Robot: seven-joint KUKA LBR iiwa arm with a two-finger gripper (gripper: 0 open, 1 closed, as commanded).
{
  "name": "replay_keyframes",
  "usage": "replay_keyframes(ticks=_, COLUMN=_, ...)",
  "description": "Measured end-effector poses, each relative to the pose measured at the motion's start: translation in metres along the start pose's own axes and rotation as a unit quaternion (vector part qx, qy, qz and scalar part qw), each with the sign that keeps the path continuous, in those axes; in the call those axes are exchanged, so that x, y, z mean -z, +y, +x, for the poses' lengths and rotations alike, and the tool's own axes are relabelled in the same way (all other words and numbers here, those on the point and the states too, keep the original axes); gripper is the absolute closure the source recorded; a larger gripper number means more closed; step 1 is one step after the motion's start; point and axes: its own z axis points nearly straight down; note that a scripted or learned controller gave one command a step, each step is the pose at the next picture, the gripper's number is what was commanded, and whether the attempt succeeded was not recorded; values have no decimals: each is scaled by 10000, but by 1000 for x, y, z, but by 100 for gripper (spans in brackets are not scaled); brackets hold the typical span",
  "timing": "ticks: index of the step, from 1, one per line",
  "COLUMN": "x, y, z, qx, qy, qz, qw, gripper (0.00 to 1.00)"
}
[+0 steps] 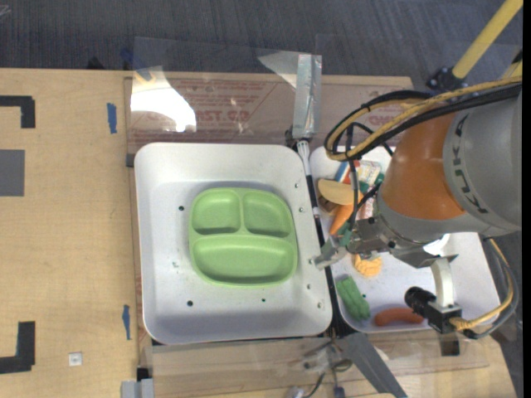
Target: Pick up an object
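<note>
Arm (465,164) nearest camera, bulky grey body with orange band, reaching from right edge, bent down over right bin (473,259) at mid-right. Gripper (353,240) low near bin's left wall; finger state: cannot tell. Left bin (158,222) holds green divided plate (243,235). Right bin: green toy (353,298), red sausage (394,316) at lower right.

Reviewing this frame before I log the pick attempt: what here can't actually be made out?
- Gripper: in the camera view the wrist and cables crowd it; finger state and any hold cannot be judged.
- Right bin: the arm covers most of it, so more items may lie hidden beneath.
- Orange piece: partly under the wrist, too small to identify.
- Tan item: partly covered by cables.
- Green item and red item: small, type unclear.
</note>
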Motion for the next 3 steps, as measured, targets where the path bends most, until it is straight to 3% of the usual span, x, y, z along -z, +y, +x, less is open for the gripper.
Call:
replay_keyframes(ticks=1, x=-34, y=9, z=62, qx=-364, qy=-59, qz=-22, qw=9993, gripper=0)
replay_keyframes(ticks=2, x=-40, y=13, z=72, qx=-580, qy=-141, qz=-51, qw=9982, gripper=0)
replay_keyframes(ticks=3, x=-42, y=15, z=73, qx=-626, qy=-155, qz=-84, qw=9979, gripper=0)
